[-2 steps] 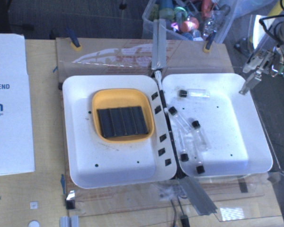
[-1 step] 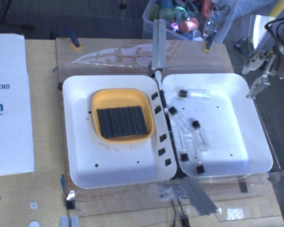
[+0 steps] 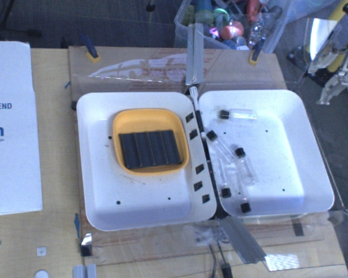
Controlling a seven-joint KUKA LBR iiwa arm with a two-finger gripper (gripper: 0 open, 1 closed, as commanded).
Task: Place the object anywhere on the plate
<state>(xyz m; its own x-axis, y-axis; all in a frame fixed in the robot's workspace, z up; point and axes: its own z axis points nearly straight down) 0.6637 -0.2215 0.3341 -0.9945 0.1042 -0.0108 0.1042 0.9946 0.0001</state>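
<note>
Yellow plate (image 3: 150, 123) sits in the left bin (image 3: 95, 172) with a dark ribbed block (image 3: 149, 149) on it, while clear black-capped vials (image 3: 238, 116) lie scattered in the right bin (image 3: 290, 149). I can't tell the tool's state. Those vials look slick and see-through, so a grab risks slipping or closing on nothing.

Bright even overhead light, soft shadows, slight blur

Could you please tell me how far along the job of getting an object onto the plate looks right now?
Done: a dark ridged block already lies on the yellow plate in the left bin. In hand: nothing that I can see. Left: several clear vials with black caps lie in the right bin, should any of them be meant for the plate too.
</note>
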